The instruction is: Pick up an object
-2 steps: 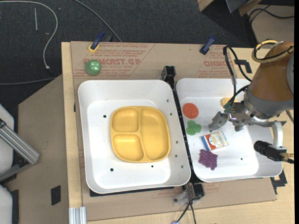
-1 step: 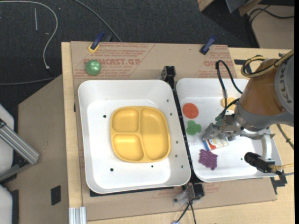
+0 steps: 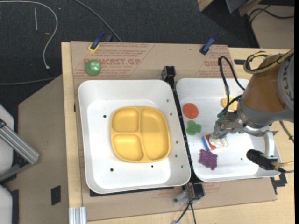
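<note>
In the right bin (image 3: 233, 169) lie a flat red-orange disc (image 3: 190, 110), a small green toy (image 3: 193, 127), a purple toy (image 3: 208, 158) and a white, red and blue packet (image 3: 216, 143). My gripper (image 3: 220, 133) hangs low over the packet's upper end, reaching in from the right. The arm's orange band and grey wrist hide the bin's right half. A bit of yellow (image 3: 224, 101) shows beside the arm.
The left bin (image 3: 93, 125) holds a yellow sectioned plate (image 3: 140, 133). A green ball (image 3: 93, 67) rests on the cardboard behind the left bin. Blue clips (image 3: 96, 42) hold the cardboard's back edge. Black cables run along the arm.
</note>
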Robot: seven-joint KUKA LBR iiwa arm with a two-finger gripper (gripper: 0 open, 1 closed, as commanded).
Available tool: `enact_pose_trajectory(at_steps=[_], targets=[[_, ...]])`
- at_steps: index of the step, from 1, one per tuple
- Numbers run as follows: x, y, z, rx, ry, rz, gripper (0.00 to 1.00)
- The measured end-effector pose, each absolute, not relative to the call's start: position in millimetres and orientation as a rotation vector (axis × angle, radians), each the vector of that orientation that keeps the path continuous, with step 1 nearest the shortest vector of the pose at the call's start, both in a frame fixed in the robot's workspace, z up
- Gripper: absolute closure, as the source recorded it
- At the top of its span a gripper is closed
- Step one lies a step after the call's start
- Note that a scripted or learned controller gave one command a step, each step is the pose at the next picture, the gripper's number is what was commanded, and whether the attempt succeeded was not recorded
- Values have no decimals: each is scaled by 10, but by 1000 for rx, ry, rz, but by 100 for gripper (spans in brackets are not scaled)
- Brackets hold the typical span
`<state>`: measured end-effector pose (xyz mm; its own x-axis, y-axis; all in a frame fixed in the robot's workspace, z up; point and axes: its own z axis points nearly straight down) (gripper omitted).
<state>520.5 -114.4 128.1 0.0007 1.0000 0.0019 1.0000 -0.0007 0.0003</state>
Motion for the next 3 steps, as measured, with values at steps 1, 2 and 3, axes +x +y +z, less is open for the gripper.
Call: enact_pose_trajectory(at_steps=[1, 2, 3], targets=[[5275, -1074, 1758, -2222, -2227, -6, 100], [5290, -1073, 2148, -2223, -2227, -5, 100], [5437, -481, 2234, -2213, -2229, -6, 100]])
